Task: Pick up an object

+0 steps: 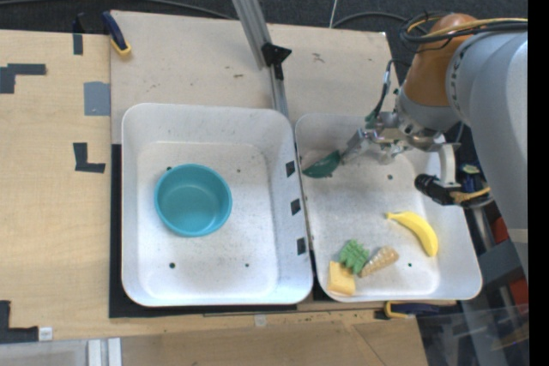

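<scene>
Over the right bin point(446, 283), gripper point(356, 147) looks pinched on a dark green thing point(322, 166) near the bin's far-left corner; banana point(417, 231) sits toward its near-right side.

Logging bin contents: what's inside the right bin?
In the right bin: a dark green object at the gripper, a banana, a green piece, a tan piece, a yellow block. The arm covers the far right corner.

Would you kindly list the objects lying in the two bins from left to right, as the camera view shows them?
Teal bowl → dark green object → yellow block → green toy → tan piece → banana.
</scene>
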Robot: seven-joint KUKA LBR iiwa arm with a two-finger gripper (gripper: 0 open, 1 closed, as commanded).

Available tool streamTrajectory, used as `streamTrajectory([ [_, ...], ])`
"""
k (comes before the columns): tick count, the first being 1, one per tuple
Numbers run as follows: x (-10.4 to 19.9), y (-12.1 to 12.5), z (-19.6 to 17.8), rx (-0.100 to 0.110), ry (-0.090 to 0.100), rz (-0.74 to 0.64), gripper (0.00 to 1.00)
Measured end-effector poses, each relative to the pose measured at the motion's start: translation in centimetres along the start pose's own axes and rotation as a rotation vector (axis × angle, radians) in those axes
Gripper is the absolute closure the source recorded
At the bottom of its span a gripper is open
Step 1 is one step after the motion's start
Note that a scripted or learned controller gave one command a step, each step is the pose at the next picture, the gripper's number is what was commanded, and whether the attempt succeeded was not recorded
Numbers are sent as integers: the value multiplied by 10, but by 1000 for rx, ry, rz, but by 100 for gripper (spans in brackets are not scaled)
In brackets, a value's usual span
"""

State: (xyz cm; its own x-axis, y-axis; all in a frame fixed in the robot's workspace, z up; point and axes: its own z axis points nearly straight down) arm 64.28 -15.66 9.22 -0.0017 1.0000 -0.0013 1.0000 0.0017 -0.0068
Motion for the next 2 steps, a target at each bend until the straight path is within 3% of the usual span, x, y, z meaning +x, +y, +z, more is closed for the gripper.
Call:
streamTrajectory([
  [1,1,1,-13,-4,0,-2,100],
  [2,3,7,-57,-10,1,0,100],
])
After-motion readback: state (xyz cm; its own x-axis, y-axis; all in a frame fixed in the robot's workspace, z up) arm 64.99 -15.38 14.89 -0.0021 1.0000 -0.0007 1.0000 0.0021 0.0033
